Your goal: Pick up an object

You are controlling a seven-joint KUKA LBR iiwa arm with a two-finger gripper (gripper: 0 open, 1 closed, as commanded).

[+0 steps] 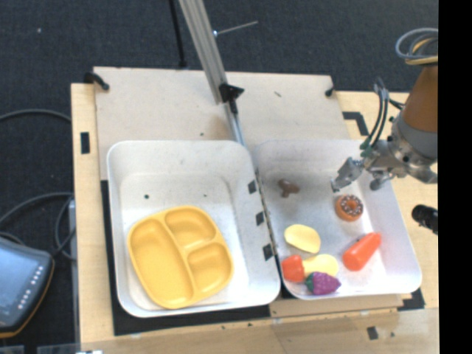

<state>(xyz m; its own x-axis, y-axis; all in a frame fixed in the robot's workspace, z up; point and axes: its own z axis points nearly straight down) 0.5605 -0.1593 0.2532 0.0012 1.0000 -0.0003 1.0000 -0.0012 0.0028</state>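
Several toy foods lie in the right bin point(383, 271). A round orange doughnut with sprinkles point(349, 207) sits near the bin's right side. An orange carrot point(361, 251) lies in front of it. My gripper point(362, 179) hangs just behind and above the doughnut with its two fingers point(344, 177) spread, open, and nothing between them. A pale yellow slice point(302, 237), a red piece point(293, 268), a purple grape bunch point(322, 283) and a small brown piece point(287, 188) lie further left.
The left bin point(125, 161) holds a yellow divided plate point(181, 255). A metal pole point(210, 50) slants up from between the two bins. A grey device point(18, 282) sits off the bench at the left.
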